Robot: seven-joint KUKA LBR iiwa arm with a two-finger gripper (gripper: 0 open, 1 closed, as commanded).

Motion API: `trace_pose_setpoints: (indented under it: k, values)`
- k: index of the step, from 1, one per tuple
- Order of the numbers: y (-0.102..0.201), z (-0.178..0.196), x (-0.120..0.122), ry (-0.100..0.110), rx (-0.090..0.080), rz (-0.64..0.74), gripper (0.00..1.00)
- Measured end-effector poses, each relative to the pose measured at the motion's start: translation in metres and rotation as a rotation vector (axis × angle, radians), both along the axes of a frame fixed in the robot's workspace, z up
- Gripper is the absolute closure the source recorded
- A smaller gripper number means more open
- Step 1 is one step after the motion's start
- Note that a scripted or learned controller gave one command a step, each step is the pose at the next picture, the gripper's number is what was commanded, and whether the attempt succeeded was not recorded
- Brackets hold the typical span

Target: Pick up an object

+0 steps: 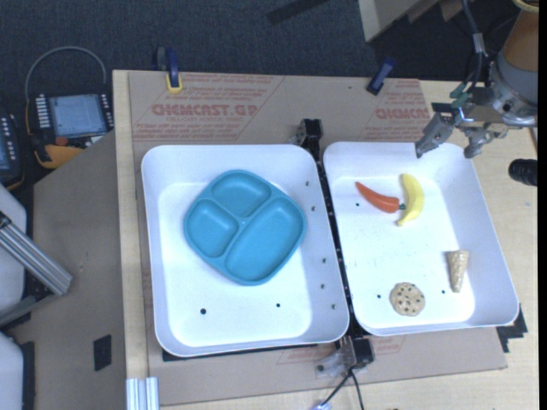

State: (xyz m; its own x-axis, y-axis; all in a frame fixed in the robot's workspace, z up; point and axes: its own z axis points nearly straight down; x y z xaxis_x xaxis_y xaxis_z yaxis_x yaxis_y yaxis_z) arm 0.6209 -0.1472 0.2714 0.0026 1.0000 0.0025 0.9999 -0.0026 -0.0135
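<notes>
Seen from above: gripper (450,142) spread wide and empty over the far rim of the right bin (489,229), with banana (413,198) and red pepper (378,196) touching just below. Better to descend on the banana's free outer end, clear of the pepper.

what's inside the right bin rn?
Right bin holds four items: a red chili pepper touching a banana, a cookie, and a beige cone-shaped piece. The gripper is at the bin's far edge, open, holding nothing. Nothing looks covered.
</notes>
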Motion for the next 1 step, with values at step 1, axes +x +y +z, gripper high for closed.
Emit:
trace_pose_setpoints:
  k: [1]
  values:
    - [0.0004, 0.0072, 0.0020, -0.012, -0.002, 0.003, 0.00]
